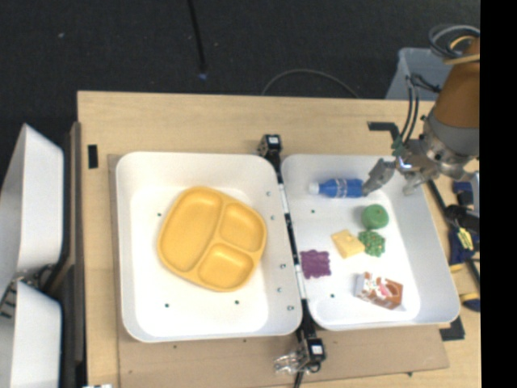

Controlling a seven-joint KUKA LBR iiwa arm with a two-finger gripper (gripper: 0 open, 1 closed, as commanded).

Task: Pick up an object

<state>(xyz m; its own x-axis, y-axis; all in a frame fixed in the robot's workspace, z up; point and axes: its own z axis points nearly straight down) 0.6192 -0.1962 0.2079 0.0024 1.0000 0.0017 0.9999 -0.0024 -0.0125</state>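
A light wooden counter (186,120) carries two shallow white bins side by side. The left bin (145,314) holds a yellow divided plate (212,238) with three compartments, lying flat near the bin's middle and turned at a slant.

The right bin (428,297) holds all the small things, and the blue bottle (338,187) serves as the landmark among them. It lies on its side close to the bin's far wall, its white cap pointing toward the left bin. Below and to the right of the bottle sits a round green object (374,216). Just below that is a knobbly green piece like a broccoli floret (372,242), touching or nearly touching a pale yellow wedge (348,243) on its left. Further below the bottle and nearer the divider between the bins lies a purple lumpy object (315,263). Farthest from the bottle, toward the bin's near edge, is a red and white packet (380,290), lying flat and tilted.

The arm (459,95) comes in from the right, orange band above a grey wrist. The gripper (396,175) hangs just to the right of the bottle, above the bin's far right part. One finger (375,176) slants down toward the bottle's end and looks to be at or very near it; the jaws are spread apart with nothing between them. Every object rests on the bin floor.
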